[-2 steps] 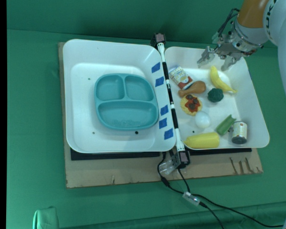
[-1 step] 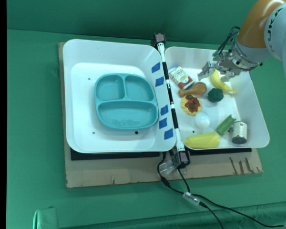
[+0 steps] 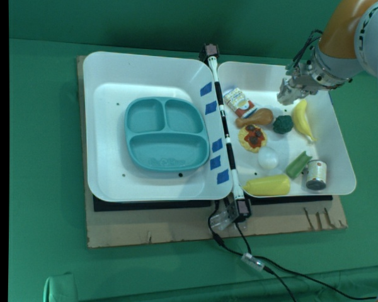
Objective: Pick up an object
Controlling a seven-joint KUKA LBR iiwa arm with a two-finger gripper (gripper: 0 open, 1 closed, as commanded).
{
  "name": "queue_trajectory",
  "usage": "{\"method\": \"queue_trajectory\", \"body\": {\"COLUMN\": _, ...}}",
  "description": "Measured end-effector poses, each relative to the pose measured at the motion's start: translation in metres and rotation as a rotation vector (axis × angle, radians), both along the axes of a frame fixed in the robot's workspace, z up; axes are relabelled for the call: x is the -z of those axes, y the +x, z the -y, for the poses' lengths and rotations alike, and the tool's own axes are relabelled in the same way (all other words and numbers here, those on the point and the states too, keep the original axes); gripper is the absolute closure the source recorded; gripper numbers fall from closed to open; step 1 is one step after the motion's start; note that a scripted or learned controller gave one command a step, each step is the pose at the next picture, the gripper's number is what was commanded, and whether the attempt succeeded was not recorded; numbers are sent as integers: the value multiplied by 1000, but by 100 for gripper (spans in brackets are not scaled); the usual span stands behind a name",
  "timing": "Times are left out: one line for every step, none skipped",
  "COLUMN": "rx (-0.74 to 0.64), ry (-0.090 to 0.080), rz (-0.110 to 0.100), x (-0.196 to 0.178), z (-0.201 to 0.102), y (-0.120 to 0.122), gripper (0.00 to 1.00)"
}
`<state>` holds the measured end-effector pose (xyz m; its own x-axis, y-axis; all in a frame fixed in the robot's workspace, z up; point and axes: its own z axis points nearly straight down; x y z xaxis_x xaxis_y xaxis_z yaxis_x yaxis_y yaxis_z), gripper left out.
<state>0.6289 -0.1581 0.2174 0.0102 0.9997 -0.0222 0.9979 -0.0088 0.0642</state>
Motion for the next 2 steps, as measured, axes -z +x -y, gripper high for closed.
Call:
{"method": "queue_trajectory", "body": {"rx": 0, "ry": 0, "rz": -1, "x": 0, "z": 0, "y": 0, "gripper": 0}}
{"method": "queue_trajectory", "body": {"rx": -2, "ry": 14, "rz": -44, "x": 30, "z": 7, "y": -51, "gripper": 0}}
